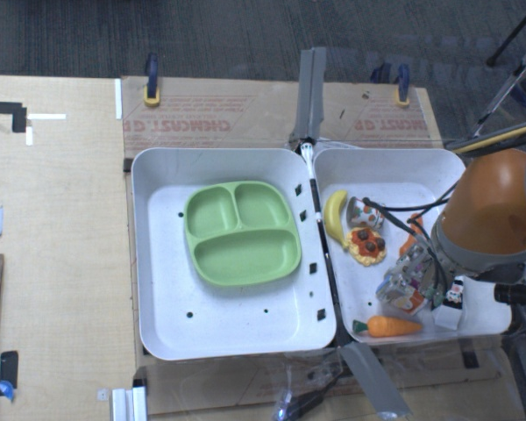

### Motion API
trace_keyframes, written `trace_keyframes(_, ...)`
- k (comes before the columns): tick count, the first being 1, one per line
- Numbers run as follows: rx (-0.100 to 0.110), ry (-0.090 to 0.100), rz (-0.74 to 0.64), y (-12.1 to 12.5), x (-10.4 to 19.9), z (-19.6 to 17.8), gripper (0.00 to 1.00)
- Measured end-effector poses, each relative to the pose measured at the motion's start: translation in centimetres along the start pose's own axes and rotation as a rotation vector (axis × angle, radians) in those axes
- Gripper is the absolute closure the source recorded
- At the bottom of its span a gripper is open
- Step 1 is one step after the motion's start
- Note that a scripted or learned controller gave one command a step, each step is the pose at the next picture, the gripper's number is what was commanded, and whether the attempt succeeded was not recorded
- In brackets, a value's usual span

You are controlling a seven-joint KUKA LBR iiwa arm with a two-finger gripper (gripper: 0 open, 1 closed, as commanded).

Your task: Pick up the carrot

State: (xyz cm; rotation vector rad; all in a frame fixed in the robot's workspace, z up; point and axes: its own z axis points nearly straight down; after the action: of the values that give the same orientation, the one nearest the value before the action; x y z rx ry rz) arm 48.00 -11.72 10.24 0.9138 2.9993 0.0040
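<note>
- Down in the right bin (pixel 394 169), the carrot (pixel 393 326) lies near the front wall: a smooth orange taper with a small green stub at its left end.
- Its long axis runs nearly left to right, along the front wall; the green end points left toward the divider between the bins, the orange body points right.
- The gripper (pixel 410 285) sits just above the carrot in the view, a cluttered mass of clear and metallic parts with wires (too muddled to tell how it stands or whether anything is in it).
- The arm (pixel 491 204) shows as a rounded orange dome over a grey collar, glossy and hard.
- A banana (pixel 334 215), curved and yellow, lies upright in the view beside the divider.
- A pizza slice (pixel 366 245), yellow with red and dark spots, lies just right of the banana.
- The left bin (pixel 158 261) is white, smooth and shallow with rounded corners; it bears a matte green plate (pixel 242 232) of three compartments, two small behind and one long in front.
</note>
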Motion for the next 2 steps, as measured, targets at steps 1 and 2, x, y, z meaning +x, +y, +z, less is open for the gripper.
trace_keyframes(1,0.006,0.004,0.402,3.5,2.5,-8.9,1.00)
trace_keyframes(2,0.005,0.004,0.124,5.6,3.9,-8.9,1.00)
